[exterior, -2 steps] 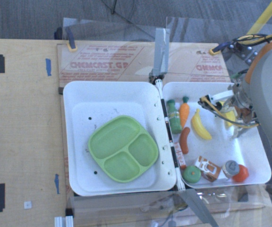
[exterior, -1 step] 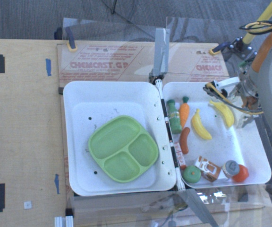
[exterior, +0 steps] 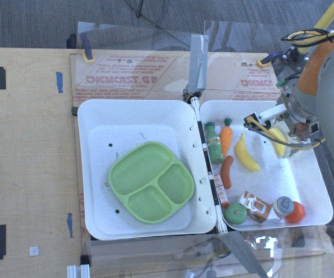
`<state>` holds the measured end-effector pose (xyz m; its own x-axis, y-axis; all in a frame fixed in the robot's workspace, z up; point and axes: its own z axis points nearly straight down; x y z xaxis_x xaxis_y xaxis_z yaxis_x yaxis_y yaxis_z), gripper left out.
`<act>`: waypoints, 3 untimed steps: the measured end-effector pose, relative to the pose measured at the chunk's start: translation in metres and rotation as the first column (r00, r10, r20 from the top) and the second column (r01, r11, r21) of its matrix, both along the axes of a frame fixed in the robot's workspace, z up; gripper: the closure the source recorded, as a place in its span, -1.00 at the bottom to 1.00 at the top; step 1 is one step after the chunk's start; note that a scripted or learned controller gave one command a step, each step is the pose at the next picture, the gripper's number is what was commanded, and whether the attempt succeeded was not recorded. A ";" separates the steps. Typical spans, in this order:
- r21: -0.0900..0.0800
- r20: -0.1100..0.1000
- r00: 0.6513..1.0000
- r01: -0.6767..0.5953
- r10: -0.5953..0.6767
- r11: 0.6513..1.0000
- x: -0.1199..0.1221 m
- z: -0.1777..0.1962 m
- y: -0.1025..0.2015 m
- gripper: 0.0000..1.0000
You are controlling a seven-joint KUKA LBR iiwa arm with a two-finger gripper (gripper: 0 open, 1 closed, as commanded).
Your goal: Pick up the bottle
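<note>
Well apart from the end effector (exterior: 293, 130), toward the view's left, the bottle (exterior: 214, 143) lies in the same right-hand bin (exterior: 309, 181) over which the end effector hangs. It rests on its side against the bin's left wall, lengthwise along that wall. Between it and the end effector lie a carrot (exterior: 227, 138), just beside the bottle, and then a banana (exterior: 247, 153). The bottle is small and green, with a paler band round its middle; finer detail is too small to read. Whether the end effector is spread or pressed together cannot be told from this view, and nothing can be seen held in it. Right at the end effector, partly hidden by it, lies another yellow thing (exterior: 279, 139). Nearer the camera than the end effector, along the bin's front wall, are a green apple (exterior: 235, 214), a brown carton (exterior: 256, 206) and a red tomato (exterior: 296, 212). A sausage (exterior: 227, 172) lies just in front of the bottle. Beyond the bottle, farther still from the end effector, the left bin (exterior: 97, 126) on the worktop (exterior: 28, 155) holds a green divided plate (exterior: 151, 182).
</note>
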<state>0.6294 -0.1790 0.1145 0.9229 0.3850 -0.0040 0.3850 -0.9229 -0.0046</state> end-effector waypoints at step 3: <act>-0.002 0.005 1.000 0.029 -0.029 1.000 0.025 0.115 0.053 1.00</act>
